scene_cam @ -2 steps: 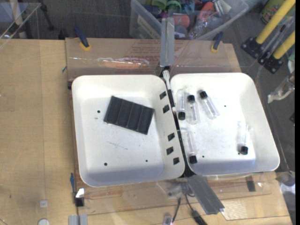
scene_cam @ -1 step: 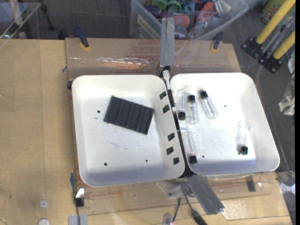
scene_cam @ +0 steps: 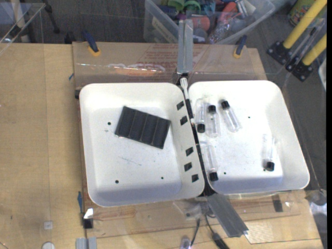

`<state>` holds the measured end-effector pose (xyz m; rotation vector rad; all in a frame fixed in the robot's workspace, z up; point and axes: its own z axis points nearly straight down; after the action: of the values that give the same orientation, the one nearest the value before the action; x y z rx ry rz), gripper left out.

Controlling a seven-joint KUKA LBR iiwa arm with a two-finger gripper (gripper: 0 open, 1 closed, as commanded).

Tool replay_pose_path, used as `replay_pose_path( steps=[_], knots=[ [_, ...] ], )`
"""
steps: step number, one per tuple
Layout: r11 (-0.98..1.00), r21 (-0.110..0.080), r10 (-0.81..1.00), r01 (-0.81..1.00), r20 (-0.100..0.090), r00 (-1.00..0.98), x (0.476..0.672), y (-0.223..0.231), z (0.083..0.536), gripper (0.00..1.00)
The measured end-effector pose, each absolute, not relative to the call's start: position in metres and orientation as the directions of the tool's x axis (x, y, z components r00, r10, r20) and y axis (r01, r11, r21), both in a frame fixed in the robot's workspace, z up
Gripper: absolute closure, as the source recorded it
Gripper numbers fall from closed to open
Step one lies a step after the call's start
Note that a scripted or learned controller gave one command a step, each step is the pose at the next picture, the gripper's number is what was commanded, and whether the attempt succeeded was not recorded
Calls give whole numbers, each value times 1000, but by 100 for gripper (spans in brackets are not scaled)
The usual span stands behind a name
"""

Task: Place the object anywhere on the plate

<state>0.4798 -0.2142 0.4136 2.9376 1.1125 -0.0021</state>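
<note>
From the camera view, two white bins are sitting side by side on the wooden bench (scene_cam: 36,139). In the left bin (scene_cam: 98,180), a dark ribbed plate (scene_cam: 142,127) is lying flat and slightly askew, left of the frame's centre. In the right bin (scene_cam: 293,154), clear black-capped vials are lying scattered: three near its upper left (scene_cam: 230,114), one along the divider (scene_cam: 210,162) and one at the lower right (scene_cam: 268,153), all well apart from the plate.

Bright even light, soft focus, glare on white bins (scene_cam: 93,139)
</note>
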Motion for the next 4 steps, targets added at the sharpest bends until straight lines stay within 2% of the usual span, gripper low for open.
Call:
replay_pose_path(
  steps=[1,2,3,4],
  knots=[
    [-748,-1,664,664,-1,748,480,-213,413,0],
    [-746,0,666,666,-3,746,481,-213,423,100],
    [-745,0,667,667,-3,745,481,-212,423,0],
    [-743,1,669,669,-5,743,483,-212,433,100]
  ],
)
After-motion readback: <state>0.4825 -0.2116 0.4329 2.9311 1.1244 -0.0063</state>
